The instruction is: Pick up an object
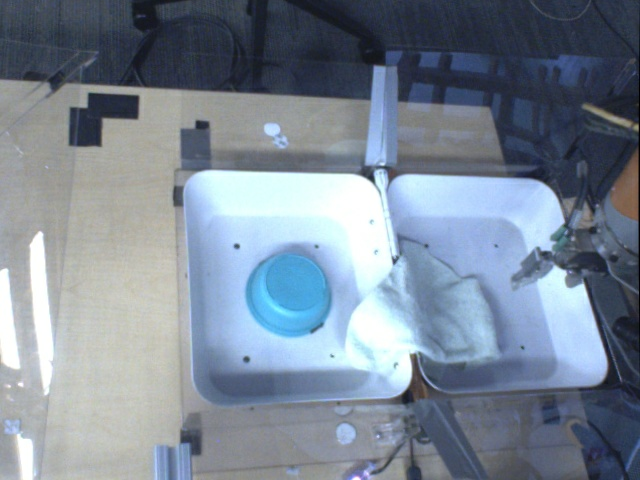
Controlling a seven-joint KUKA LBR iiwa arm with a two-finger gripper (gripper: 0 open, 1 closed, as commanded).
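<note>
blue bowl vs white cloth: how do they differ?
The round blue plastic bowl is rigid and sits wholly in the left white bin. The crumpled white cloth is limp and drapes over the divider, lying in both the left bin and the right white bin. Both lie apart from the hand.

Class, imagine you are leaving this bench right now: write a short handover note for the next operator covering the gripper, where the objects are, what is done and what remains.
Gripper: over the right bin, near its right wall, with nothing visible between its fingers; whether it is open or shut cannot be made out.
Blue bowl: upside down in the middle of the left bin.
White cloth: crumpled, draped across the divider between the bins, mostly in the right bin with one corner in the left.
Done: nothing picked up yet.
Left: choose an object, likely the cloth as the nearer one, grasp it and lift it.
</note>
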